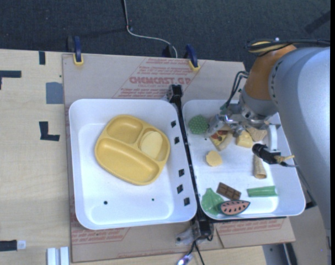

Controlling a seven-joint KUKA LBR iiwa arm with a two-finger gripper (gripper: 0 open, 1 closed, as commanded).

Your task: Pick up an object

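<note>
Now | tool (pixel 228 127) low in right bin (pixel 286 206) | over food pieces (pixel 236 139)

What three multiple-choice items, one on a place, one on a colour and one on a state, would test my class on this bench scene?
1. Where does the divided plate lie?
A. in the left bin
B. in the right bin
C. on the brown board outside the bins

2. What colour is the divided plate?
A. red
B. yellow
C. blue

3. How does the watermelon slice lie?
A. standing inside the plate
B. flat near the right bin's front edge
C. hanging over the bench

Key: 1 A, the plate sits within the left bin's white rim. 2 B, its whole surface is yellow. 3 B, it rests beside the brown block, apart from the gripper.
</note>
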